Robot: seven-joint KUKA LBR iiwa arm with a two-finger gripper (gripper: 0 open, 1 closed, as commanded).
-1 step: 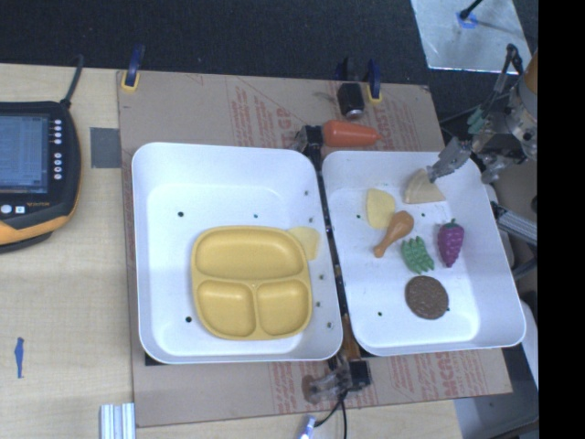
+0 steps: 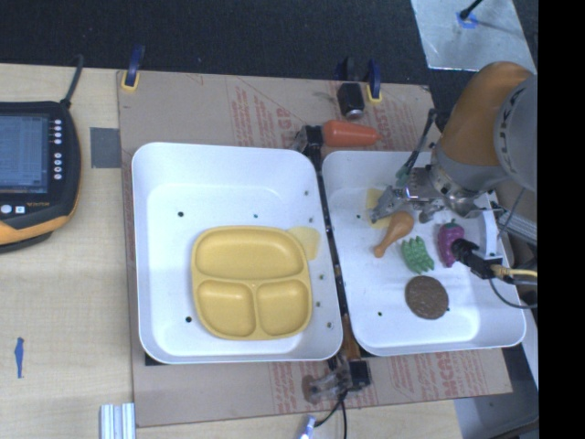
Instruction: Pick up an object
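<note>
Gripper [image 2: 399, 198] sits low in right bin [image 2: 366, 323], just far of drumstick [image 2: 393, 233], likely lining up a grab. Grip state: cannot tell. Divided tray [image 2: 251, 282] fills left bin [image 2: 164, 181].

Yellow tray [image 2: 250, 281], green toy [image 2: 418, 255], brown disc [image 2: 427, 297], perhaps purple toy [image 2: 450, 242].

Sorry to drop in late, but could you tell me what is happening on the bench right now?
The arm's gripper is down in the right bin, just above a tan drumstick-shaped toy. Nothing is visibly held. A green toy, a purple toy and a brown disc lie nearby. The left bin holds a yellow divided tray.
</note>
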